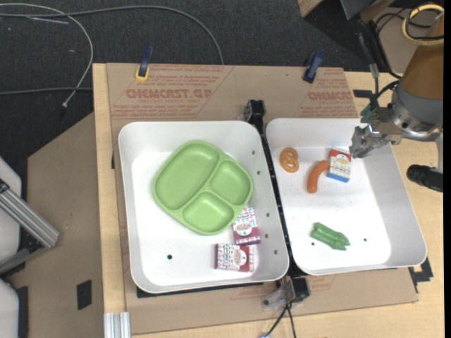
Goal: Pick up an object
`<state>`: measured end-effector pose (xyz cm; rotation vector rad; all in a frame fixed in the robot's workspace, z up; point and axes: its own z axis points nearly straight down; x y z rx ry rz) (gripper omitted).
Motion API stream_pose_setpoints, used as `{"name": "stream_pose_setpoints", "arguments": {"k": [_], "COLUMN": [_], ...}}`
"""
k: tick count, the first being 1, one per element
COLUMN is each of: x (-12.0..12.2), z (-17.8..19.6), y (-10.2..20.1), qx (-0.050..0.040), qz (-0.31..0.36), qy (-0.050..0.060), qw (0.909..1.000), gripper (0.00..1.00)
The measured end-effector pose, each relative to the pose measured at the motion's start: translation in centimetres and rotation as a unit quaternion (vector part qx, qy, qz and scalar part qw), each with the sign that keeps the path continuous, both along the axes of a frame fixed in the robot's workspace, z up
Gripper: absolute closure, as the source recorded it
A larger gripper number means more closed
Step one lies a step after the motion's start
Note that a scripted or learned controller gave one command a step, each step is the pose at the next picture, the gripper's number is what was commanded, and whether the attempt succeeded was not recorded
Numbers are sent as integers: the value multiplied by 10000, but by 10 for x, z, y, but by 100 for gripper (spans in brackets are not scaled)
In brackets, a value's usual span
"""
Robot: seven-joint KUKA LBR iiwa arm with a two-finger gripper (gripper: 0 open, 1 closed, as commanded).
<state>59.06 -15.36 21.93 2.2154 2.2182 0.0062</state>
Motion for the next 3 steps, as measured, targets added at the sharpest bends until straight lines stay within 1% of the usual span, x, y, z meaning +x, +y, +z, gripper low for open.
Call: {"name": "stream_pose_setpoints", "arguments": {"k": [1,2,3], "x": [4,-8,-17], "z": [7,17,24], "y": [49,103,153], "qx": [16,27,27], "qz": [23,25,25], "qy": [20,46,49], "qw": [10000,10000,10000], "gripper": [100,100,100]}}
